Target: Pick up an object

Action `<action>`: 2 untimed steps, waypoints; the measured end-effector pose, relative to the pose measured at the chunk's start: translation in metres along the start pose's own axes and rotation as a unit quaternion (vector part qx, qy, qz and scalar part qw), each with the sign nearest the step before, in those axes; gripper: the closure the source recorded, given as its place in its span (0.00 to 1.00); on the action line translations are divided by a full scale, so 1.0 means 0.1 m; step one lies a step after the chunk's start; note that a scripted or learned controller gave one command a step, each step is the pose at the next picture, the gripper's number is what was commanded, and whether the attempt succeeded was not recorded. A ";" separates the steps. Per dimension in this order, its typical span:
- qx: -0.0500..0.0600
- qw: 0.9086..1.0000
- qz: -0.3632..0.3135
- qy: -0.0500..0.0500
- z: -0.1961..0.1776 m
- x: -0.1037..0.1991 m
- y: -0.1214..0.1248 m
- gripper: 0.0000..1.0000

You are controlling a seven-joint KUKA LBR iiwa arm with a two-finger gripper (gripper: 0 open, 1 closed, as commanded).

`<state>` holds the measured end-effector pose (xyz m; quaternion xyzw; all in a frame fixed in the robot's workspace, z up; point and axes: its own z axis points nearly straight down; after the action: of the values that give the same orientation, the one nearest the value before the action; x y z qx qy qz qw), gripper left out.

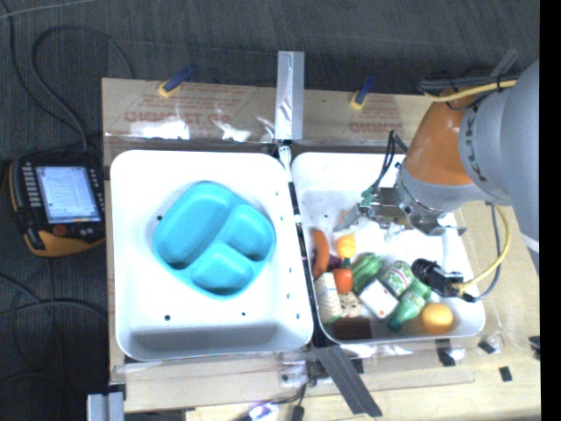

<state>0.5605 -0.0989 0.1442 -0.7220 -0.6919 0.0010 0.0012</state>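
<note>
1. Bench carries two bins; toys crowd the right bin.
2. Gripper: grip state cannot be told; lemon lies just below-left.
3. Risk: crowded neighbours may deflect any grasp.

The arm reaches over the right bin, where its gripper hangs above a heap of small objects. A blue tray lies in the left bin.
</note>
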 end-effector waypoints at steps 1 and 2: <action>-0.006 1.000 -0.012 0.000 0.54 -0.15 -0.04 0.00; -0.007 1.000 -0.012 0.001 0.44 -0.14 -0.03 1.00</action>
<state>0.5565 -0.1130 0.1000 -0.7136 -0.7005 -0.0042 -0.0034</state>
